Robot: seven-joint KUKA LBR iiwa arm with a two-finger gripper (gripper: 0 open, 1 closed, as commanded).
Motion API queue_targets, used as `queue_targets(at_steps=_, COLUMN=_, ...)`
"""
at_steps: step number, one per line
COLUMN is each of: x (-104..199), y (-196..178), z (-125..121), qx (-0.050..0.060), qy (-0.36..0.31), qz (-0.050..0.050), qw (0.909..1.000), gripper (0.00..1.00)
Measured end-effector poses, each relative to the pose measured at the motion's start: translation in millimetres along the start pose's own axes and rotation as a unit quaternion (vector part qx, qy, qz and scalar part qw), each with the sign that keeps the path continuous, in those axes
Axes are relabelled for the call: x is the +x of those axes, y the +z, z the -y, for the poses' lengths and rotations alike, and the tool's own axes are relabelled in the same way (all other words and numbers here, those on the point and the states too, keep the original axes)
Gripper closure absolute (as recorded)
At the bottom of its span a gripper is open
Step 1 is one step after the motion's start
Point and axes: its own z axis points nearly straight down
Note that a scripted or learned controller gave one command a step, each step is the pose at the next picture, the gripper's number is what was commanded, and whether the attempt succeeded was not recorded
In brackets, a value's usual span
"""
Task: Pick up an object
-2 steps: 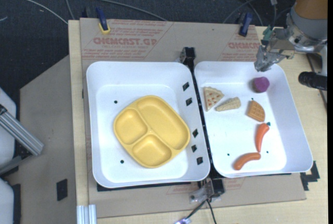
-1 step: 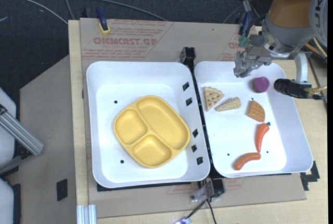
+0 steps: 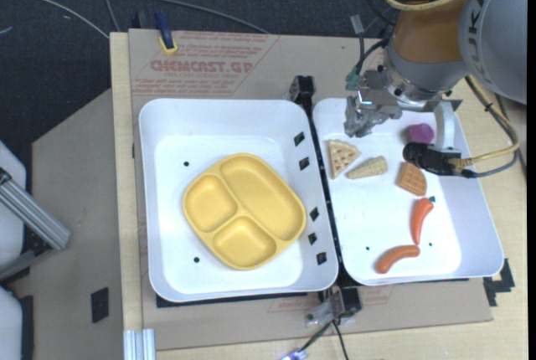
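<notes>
Gripper (image 3: 362, 122) hangs over the right bin's (image 3: 469, 249) far left corner; I cannot tell its state. Waffle wedge (image 3: 341, 156) lies just near of it, touching the cone (image 3: 368, 168): a descent could miss or push both.

red printed lettering runs along the far strip of the brown board (image 3: 209, 61) under the two bins, and it reads roughly "chemcast gp" (the last letters fade out, so the ending is uncertain). a finer line of red print sits above it and another below, both too small to read. on the grey arm casing (image 3: 494, 23) at the right edge, part of large dark lettering shows, cut off and not legible.
</notes>
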Motion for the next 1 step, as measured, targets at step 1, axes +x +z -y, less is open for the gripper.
queue_targets(at_steps=1, x=56.2, y=-6.9, z=13.8, qx=-0.001, qy=-0.001, qz=0.000, qw=1.0000, gripper=1.00)
